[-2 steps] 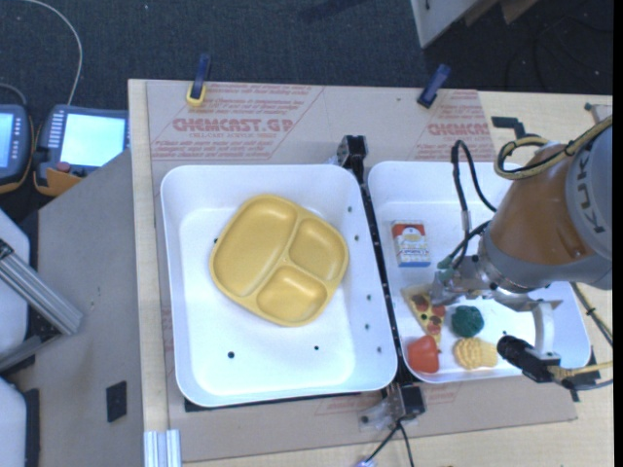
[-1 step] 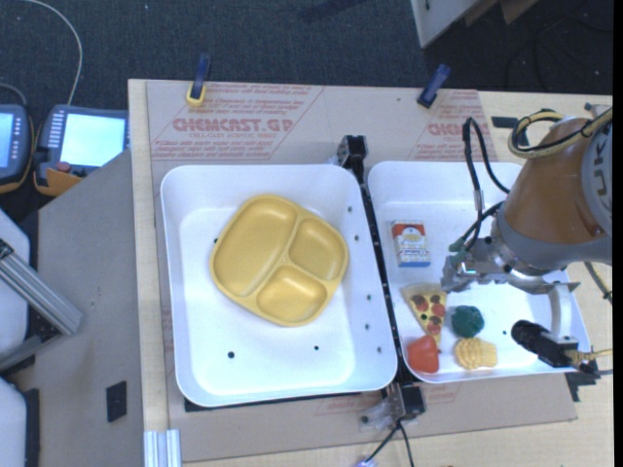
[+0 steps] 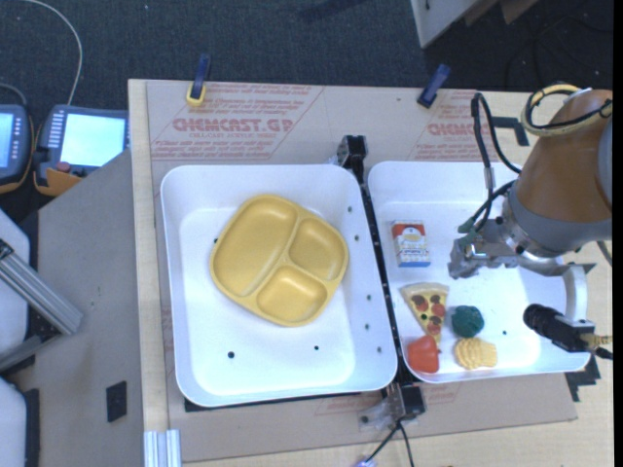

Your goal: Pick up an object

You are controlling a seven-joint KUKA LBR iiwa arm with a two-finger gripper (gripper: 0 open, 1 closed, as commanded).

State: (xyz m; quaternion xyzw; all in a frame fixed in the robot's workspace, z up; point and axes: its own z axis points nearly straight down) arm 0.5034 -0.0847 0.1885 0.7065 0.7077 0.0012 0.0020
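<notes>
In the right bin (image 3: 443, 185) lie several small toy foods: a red-and-white carton (image 3: 411, 243), a pizza slice (image 3: 427, 305), a dark green round piece (image 3: 467, 319), a red piece (image 3: 422, 354) and a yellow ridged piece (image 3: 475, 354). My gripper (image 3: 471, 258) hangs over the right bin, just right of the carton and above the green piece, apart from both. Nothing shows between its fingers.
The left bin (image 3: 190, 290) holds a yellow three-compartment plate (image 3: 279, 258). A black divider runs between the two bins. The arm's orange-banded wrist (image 3: 569, 163) covers the right bin's right side. A black cylinder (image 3: 551, 326) sticks out near the bin's right rim.
</notes>
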